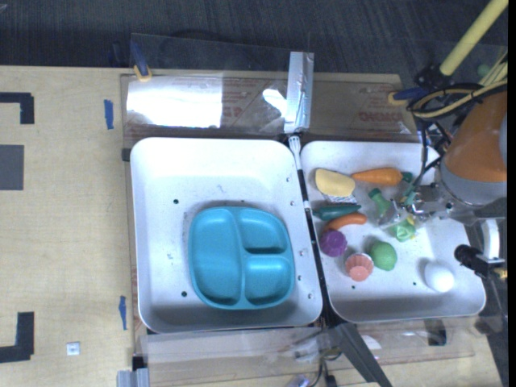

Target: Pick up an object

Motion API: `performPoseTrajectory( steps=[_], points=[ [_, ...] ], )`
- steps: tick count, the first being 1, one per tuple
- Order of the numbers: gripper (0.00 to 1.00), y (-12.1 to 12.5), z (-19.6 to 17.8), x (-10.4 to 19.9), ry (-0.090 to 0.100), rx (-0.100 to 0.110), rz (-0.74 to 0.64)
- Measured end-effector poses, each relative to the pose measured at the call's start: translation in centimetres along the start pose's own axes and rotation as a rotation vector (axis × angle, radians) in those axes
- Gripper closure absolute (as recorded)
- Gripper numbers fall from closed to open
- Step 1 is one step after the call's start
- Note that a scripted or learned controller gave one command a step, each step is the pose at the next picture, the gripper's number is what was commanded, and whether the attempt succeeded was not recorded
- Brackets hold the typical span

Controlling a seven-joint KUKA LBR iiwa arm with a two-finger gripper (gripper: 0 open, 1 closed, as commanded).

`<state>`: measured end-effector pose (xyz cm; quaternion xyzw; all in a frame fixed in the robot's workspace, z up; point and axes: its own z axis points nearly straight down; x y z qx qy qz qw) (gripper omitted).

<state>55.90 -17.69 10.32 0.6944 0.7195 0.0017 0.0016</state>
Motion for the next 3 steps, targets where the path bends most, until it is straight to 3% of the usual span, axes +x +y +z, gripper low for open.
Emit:
performPoseTrajectory(
  steps=[1, 2, 3],
  points=[
    [1.00, 5.6, -13.4, 6.2, 0.000, -0.005, 0.139],
    [1.00, 0.7, -12.2, 11.5, 0.001, 0.007, 0.114],
    [1.00, 0.2, -6.0, 8.0, 0.000, 0.012, 0.063]
  ],
)
